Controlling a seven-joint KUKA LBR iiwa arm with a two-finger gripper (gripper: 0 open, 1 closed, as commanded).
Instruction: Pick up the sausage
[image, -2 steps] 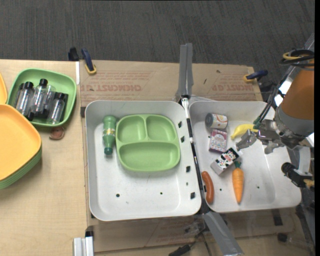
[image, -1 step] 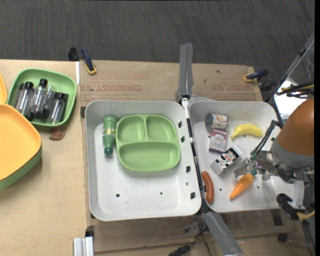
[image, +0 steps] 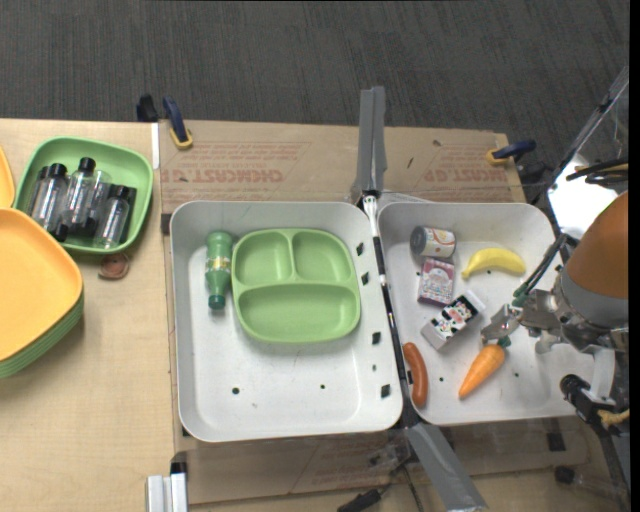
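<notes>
From the overhead camera view, the sausage (image: 416, 375) lies tight against the right bin's (image: 535, 400) left wall, smooth, rounded, reddish-brown. The gripper (image: 503, 327) hovers by the glossy tapered carrot (image: 481, 368); whether it is parted I cannot tell. The wall could block a finger, or the carrot gets grabbed instead.

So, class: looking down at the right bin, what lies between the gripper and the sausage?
In the camera view, the carrot lies between the gripper and the sausage, its green top near the gripper; the rest is bare floor of the right bin.
</notes>
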